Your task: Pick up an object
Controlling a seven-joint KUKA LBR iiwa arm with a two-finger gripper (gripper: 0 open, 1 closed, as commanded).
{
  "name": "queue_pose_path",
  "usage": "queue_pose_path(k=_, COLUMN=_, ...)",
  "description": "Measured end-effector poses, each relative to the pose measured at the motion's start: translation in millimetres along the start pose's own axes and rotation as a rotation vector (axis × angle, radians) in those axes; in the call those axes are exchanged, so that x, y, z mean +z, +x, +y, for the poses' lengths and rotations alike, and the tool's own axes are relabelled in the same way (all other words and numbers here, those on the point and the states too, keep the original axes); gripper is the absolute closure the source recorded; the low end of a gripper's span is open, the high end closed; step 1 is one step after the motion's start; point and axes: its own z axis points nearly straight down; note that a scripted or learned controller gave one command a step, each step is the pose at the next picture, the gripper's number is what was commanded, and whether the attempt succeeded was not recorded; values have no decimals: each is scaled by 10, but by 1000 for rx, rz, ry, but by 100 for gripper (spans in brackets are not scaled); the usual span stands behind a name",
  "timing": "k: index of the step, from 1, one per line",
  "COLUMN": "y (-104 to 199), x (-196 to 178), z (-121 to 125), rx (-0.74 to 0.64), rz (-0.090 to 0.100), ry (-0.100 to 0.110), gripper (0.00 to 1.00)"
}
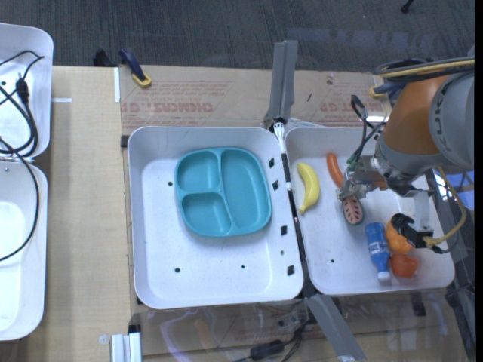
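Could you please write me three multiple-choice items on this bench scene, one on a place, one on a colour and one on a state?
1. Where does the banana lie?
A. left bin
B. right bin
C. on the bench

2. What colour is the divided plate?
A. teal
B. red
C. yellow

3. How does the blue bottle rest?
A. upright
B. lying on its side
C. leaning on the banana

Answers: 1 B, it lies near the right bin's left wall. 2 A, the plate in the left bin is teal. 3 B, its length lies flat on the bin floor.
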Motion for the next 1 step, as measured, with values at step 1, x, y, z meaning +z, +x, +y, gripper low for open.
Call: queue_pose_path(k=1, y=463, x=-1249, z=51, rx=-10, rz=-1, ry=0, gripper=100)
